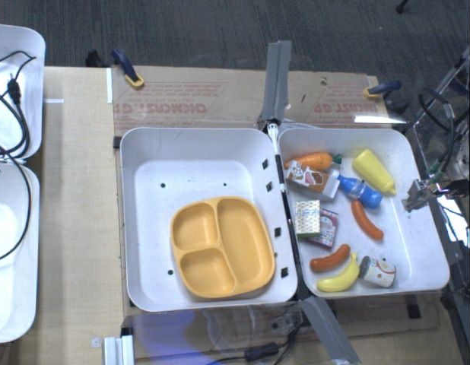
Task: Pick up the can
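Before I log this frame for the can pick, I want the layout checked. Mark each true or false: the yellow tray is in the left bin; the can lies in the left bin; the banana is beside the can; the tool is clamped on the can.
1. The yellow tray is in the left bin: true.
2. The can lies in the left bin: false, it is in the right bin, near the front corner.
3. The banana is beside the can: true.
4. The tool is clamped on the can: false, it sits at the right bin's right rim, apart from the can.

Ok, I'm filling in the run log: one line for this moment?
hand: at right bin far-right wall | can: beside banana, front corner, apart from hand | held: no
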You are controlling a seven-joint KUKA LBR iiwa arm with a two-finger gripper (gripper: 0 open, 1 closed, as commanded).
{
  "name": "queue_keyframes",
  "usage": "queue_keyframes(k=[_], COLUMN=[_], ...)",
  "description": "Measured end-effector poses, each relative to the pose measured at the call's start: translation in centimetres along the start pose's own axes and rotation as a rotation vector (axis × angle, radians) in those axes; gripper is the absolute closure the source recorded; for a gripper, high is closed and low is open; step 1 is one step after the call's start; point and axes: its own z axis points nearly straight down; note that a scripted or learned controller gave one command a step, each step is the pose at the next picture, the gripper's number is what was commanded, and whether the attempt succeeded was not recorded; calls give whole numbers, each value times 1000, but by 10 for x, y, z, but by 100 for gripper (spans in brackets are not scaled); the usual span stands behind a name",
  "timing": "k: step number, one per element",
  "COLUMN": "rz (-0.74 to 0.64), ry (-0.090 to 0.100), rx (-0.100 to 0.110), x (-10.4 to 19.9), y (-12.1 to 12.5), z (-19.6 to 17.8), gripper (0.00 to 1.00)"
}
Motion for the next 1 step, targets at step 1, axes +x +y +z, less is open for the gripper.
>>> queue_keyframes(k=[1], rz=[-1], ry=[-1], rx=[2], x=[-1], y=[1], z=[-8], gripper=[100])
